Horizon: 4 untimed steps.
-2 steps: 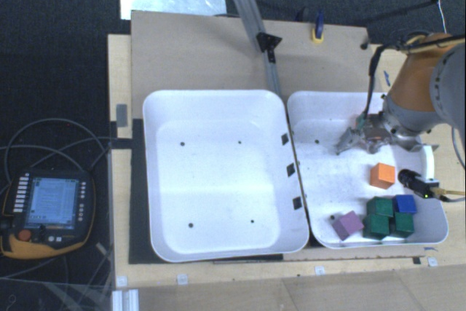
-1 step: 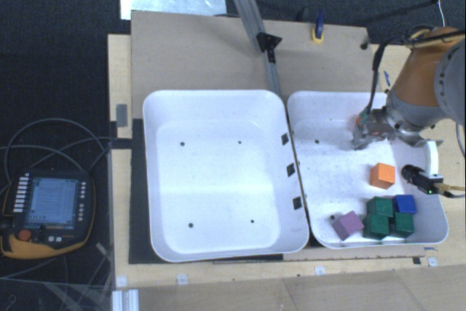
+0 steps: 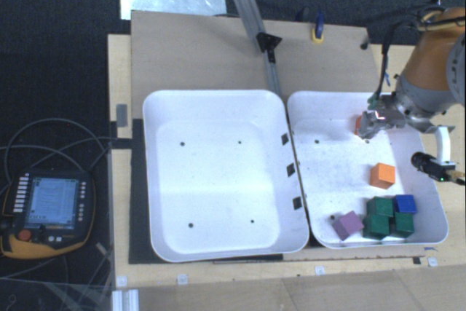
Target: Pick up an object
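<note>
Writing is nowhere legible: the handheld control pendant [image 3: 47, 215] lying left of the worktop [image 3: 218, 54] shows a lit screen, but its text is too small to read. Reaching in from the right, the grey arm with its orange band [image 3: 429, 58] lowers the tool [image 3: 373, 123] into the upper part of the right bin [image 3: 320, 156]. Whether the tool's fingers stand apart or together cannot be told from this angle. A small red-orange object [image 3: 360, 124] sits just beside the tool on its left, partly hidden by it; contact cannot be confirmed. Lower in the same bin lie an orange block [image 3: 382, 175], a blue block [image 3: 405, 204], a cluster of green blocks [image 3: 380, 218] touching the blue one, and a purple block [image 3: 348, 224] near the front wall. The left bin [image 3: 218, 102] adjoins the right one.
</note>
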### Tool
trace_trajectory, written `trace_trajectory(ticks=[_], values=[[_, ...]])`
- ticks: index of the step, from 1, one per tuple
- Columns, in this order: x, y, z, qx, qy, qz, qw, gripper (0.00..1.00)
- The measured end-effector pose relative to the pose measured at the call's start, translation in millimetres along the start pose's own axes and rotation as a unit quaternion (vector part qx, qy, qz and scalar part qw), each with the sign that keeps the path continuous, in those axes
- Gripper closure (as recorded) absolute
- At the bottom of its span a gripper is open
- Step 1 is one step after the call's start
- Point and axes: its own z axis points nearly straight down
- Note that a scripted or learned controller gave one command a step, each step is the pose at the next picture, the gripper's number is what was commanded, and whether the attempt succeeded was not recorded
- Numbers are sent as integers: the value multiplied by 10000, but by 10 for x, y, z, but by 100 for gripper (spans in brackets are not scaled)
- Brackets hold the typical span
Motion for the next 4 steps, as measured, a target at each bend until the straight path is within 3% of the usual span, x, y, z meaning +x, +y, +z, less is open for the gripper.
trace_trajectory(ticks=[1,4], values=[[-4,23,-548,-7,-3,0,10000,100],[1562,253,-790,13,22,-35,10000,100]])
